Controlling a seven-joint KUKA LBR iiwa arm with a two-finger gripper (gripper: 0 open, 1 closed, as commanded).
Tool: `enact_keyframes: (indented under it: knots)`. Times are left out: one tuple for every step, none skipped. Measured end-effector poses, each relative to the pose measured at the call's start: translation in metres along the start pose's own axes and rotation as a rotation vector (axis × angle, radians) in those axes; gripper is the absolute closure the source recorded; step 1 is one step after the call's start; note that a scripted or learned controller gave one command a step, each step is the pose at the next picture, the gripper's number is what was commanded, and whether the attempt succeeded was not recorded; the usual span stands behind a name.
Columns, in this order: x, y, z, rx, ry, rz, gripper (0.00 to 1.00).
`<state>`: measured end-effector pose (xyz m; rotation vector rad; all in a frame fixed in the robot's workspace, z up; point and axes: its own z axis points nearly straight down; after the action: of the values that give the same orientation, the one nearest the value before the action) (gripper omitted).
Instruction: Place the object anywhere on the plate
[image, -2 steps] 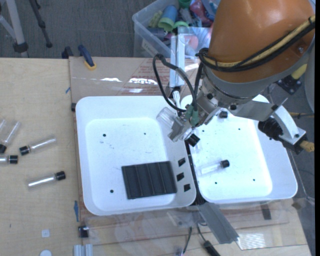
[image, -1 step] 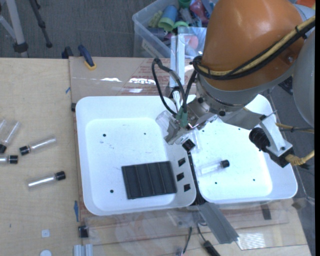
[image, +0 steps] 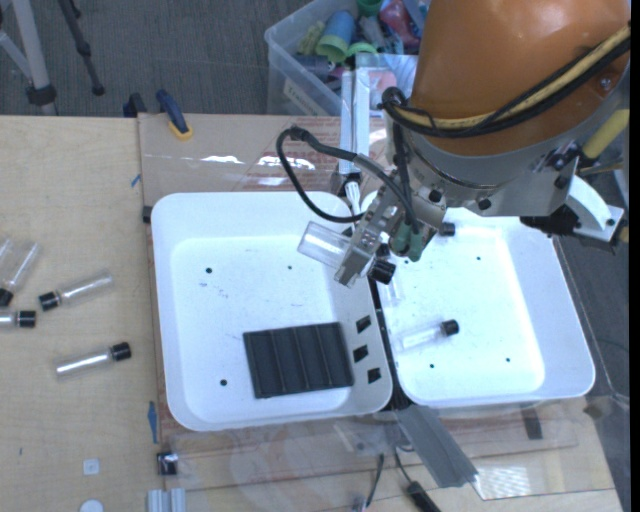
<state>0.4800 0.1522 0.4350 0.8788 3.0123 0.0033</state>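
A clear vial (image: 322, 243) with a black cap sticks out to the left from between the fingers of my gripper (image: 358, 255), which is shut on it. The gripper hangs above the right part of the left bin (image: 190, 300), near the wall shared by the two bins. The plate (image: 298, 360), a black ribbed rectangle, lies flat on the left bin's floor, below and left of the gripper. The vial is in the air, well apart from the plate.
A second clear vial (image: 428, 333) with a black cap lies in the right bin (image: 520, 300). Several more vials (image: 92, 358) lie loose on the wooden bench at the left. A tub of coloured items (image: 340, 45) stands behind the bins. Black cables (image: 300, 170) loop behind the gripper.
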Motion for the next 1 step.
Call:
enact_keyframes:
  knots:
    - [-0.0041, -0.0073, 0.0143, 0.003, 0.004, -0.28, 1.0]
